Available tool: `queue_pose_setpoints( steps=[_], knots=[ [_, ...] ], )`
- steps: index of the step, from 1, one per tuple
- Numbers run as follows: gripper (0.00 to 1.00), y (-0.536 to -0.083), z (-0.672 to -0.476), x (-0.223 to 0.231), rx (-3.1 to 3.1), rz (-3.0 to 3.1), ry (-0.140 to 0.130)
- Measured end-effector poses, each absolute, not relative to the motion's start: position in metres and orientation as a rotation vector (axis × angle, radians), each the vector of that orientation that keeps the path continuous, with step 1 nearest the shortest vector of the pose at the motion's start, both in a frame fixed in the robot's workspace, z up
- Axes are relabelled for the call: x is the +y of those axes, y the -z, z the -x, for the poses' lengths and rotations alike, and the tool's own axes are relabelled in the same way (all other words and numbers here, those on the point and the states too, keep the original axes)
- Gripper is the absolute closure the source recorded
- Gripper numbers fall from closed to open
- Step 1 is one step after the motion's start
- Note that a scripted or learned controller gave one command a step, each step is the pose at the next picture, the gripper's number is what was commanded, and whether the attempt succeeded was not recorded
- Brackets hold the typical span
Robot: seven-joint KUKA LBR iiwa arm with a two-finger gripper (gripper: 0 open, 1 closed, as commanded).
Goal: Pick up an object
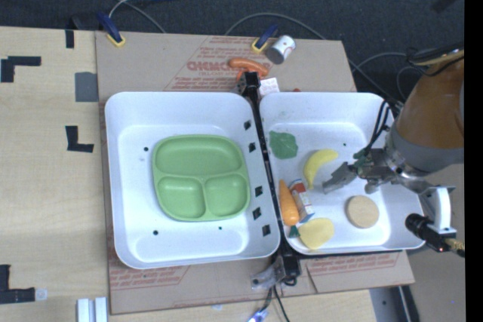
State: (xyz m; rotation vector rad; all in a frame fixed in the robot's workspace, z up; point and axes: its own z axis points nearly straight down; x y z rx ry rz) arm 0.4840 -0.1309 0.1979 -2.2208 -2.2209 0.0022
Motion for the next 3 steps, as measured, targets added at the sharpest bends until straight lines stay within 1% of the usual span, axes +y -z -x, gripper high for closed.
queue_pose_setpoints(
  steps=[1,2,3],
  knots=[
    [0.00,-0.139,-0.534,-0.097,-2.221,2.218,-0.002],
    [0.00,-0.096,-0.539,-0.096,-2.222,2.220,0.002],
    [0.00,-0.087,-0.527,-0.095,-2.227,2.225,0.006]
  ],
)
